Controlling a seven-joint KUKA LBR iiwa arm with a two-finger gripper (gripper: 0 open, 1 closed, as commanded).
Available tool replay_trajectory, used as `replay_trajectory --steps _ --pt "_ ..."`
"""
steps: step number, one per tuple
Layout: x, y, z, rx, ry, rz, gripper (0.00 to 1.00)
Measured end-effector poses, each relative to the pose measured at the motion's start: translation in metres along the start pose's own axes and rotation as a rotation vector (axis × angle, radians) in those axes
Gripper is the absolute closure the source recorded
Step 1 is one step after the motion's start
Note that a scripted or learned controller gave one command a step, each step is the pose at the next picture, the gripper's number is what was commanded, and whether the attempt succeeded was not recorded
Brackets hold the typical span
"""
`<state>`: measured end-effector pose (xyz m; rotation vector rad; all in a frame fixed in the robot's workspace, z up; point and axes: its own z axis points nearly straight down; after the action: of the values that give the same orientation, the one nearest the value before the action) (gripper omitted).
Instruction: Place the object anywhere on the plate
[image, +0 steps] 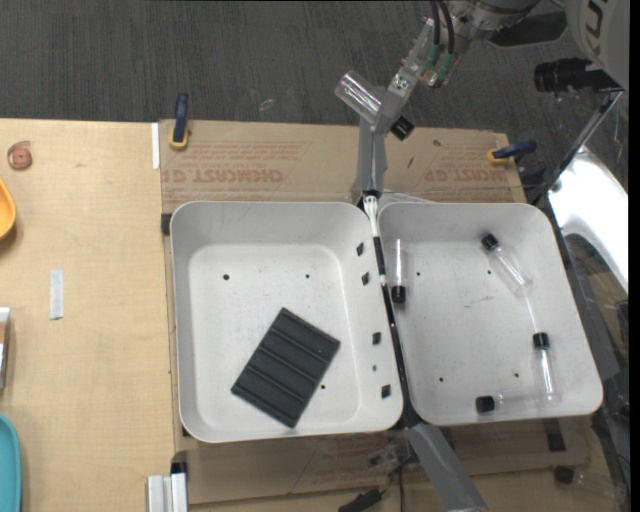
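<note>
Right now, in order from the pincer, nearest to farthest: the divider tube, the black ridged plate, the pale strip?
From the pincer, shut on a clear tube:
1. Divider tube, right bin, left wall.
2. Black ridged plate, left bin.
3. Pale strip, bench, far left.

Matt black ribbed plate (287, 366), centre; smooth white plastic bins (250, 290); clear glossy tubes (510, 268), right; plain brown cardboard (260, 165), top.

Two shallow white bins (190, 300); one dark grey ribbed rectangular plate (287, 366); four clear plastic tubes with black caps (505, 262) inside them; a fifth clear tube (357, 93) aloft.
</note>
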<state>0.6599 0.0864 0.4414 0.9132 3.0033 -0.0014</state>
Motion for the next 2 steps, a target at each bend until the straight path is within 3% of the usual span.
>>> replay_trajectory --steps 1,2 --pt "0.052 0.023 0.04 -0.001 0.003 -0.628 1.0" --pt "0.046 0.069 0.0 -0.002 0.0 -0.337 1.0"
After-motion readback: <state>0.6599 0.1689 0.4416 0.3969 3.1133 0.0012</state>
